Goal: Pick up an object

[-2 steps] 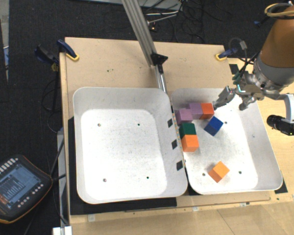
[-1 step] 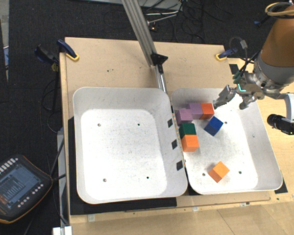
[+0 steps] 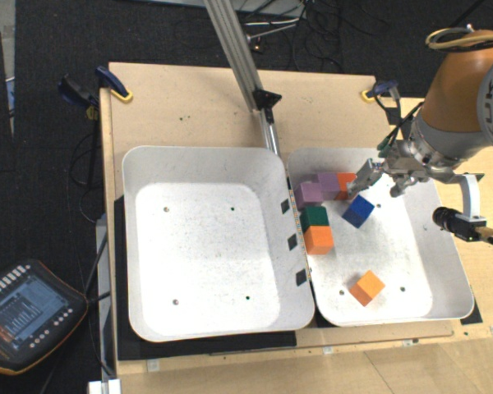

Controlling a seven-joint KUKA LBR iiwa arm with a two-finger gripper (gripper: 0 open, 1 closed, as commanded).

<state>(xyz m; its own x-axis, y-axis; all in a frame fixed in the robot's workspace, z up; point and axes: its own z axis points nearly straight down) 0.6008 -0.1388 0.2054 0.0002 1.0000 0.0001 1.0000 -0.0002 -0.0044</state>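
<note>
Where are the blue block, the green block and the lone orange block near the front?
blue block (image 3: 358, 212), camera view, top face.
green block (image 3: 315, 217), camera view, top face.
lone orange block (image 3: 366, 288), camera view, top face.

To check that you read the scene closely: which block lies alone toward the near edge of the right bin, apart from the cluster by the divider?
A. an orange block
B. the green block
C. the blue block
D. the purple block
A: an orange block sits by itself in the right bin, while the blue block, green block and purple block lie farther back, nearer the gripper.
</note>
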